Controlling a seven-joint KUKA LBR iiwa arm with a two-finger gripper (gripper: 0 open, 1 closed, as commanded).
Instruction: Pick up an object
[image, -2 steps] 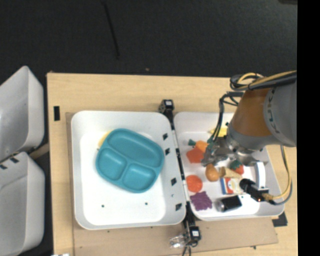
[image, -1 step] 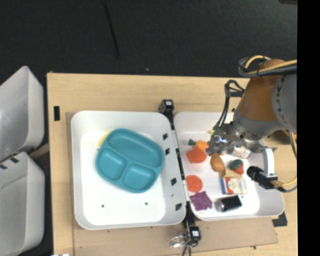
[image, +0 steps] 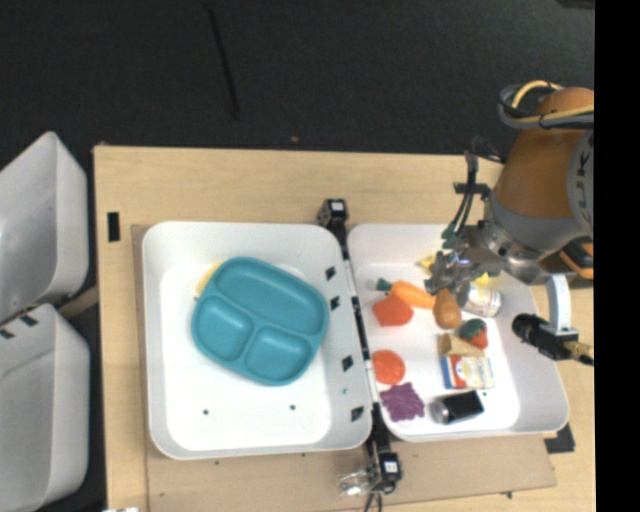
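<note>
Camera view, counter: pale wooden counter (image: 230, 185), matt, bearing two shallow white bins side by side.
Left bin: smooth white plastic bin (image: 170, 400) with rounded corners, holding a teal plastic divided plate (image: 260, 320) of three compartments; a yellow edge (image: 204, 281) peeks from under the plate's left rim.
Right bin: white plastic bin (image: 535, 390) crowded with small toy things.
Task's things: an orange carrot-shaped piece (image: 412, 294) near the bin's top; just below it an orange-red rounded piece (image: 393, 312); a brown egg-shaped potato-like piece (image: 447, 309); a flat orange-red disc (image: 389, 367); a knobbly purple grape-like cluster (image: 403, 401); a glossy black cylinder (image: 457, 408); a small printed white and red box (image: 468, 372).
Arm: grey arm with orange band (image: 540, 165), reaching in from the right.
Gripper: dark metal gripper (image: 458, 268) low over the right bin's upper part, just above the potato-like piece and beside the carrot-shaped piece; cannot tell whether it is open or closed, and nothing can be seen held in it.
</note>
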